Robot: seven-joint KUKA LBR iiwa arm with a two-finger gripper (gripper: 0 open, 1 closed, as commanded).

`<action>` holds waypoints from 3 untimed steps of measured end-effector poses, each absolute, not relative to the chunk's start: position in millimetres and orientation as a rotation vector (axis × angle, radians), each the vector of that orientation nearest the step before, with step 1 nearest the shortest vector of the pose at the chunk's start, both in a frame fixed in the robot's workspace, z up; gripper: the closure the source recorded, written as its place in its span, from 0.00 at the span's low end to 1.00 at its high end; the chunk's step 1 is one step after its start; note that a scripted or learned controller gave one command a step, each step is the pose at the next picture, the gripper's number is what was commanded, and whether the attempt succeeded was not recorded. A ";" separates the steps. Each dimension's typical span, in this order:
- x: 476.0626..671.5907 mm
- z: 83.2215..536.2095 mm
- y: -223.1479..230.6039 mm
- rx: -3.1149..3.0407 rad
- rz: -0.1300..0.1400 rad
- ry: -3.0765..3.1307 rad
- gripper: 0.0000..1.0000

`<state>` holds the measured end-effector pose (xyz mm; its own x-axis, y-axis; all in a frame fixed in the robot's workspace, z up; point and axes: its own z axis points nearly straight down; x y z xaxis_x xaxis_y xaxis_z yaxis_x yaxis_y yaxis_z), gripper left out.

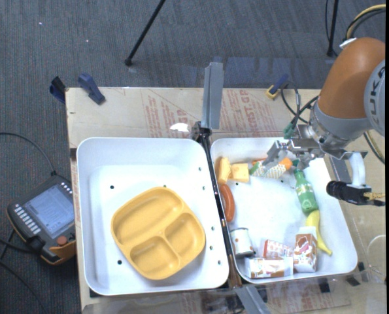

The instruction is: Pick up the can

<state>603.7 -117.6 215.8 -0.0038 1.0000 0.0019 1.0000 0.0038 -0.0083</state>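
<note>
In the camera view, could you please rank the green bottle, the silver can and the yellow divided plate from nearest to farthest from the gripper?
From the gripper:
1. Green bottle, right bin, just below it.
2. Silver can, right bin's lower left corner.
3. Yellow divided plate, left bin.

The arm (357, 90) is cut off at the 3 o'clock edge. The gripper (287, 154) is too small and cluttered to read its fingers. The cartons (287, 254) at 5 o'clock carry print too small to read, and the pendant (44, 218) screen at 9 o'clock is blurred.
</note>
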 end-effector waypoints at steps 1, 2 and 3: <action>639.7 99.6 -143.1 -2.451 0.005 -1.958 0.00; 644.4 137.8 -198.7 -2.658 0.007 -1.668 0.00; 644.5 137.7 -198.2 -2.656 0.007 -1.670 0.00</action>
